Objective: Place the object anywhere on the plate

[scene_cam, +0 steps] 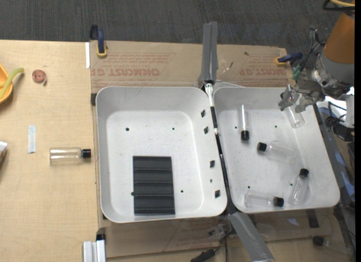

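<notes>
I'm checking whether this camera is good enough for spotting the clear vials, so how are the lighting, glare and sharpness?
Camera view: lighting is even and soft, with faint shadows along the right bin walls. The clear vials nearly vanish against the white, only their black caps stand out. The black plate is crisp. The gripper area looks slightly blurred and cluttered.

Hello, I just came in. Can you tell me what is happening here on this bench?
A grey robot arm with an orange band reaches in from the right. Its hand is over the upper right corner of the right bin, and a clear vial shows just below it. Whether the hand grips that vial I cannot tell. Four more clear vials with black caps lie in that bin. The dark ridged plate in the left bin has nothing on it yet.
</notes>
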Robot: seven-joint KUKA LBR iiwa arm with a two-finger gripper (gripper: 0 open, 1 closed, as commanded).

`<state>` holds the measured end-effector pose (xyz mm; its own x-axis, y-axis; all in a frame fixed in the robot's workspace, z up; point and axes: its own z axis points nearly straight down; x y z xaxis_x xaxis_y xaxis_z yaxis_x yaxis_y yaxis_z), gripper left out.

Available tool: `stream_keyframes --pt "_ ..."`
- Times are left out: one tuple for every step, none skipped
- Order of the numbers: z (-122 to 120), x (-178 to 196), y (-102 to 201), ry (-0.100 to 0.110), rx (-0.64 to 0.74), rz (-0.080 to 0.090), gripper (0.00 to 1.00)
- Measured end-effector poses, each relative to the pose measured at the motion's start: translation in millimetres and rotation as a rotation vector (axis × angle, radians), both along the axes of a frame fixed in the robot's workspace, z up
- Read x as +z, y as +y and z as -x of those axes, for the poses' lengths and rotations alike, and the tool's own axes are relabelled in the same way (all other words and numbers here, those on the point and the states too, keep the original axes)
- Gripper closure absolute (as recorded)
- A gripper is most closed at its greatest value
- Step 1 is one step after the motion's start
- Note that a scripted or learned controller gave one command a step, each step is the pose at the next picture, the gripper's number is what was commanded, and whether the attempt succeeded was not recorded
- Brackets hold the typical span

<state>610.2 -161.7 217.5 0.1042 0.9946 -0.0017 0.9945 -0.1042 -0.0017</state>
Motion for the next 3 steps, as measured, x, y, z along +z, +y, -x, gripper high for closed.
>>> stream_keyframes --pt "-48.3 -4.4 75.5 0.001 0.03 0.0 1.0" --pt "-48.3 -26.9 137.2 0.001 0.175 -0.001 1.0" --pt "-48.3 -26.8 137.1 0.001 0.175 -0.001 0.0"
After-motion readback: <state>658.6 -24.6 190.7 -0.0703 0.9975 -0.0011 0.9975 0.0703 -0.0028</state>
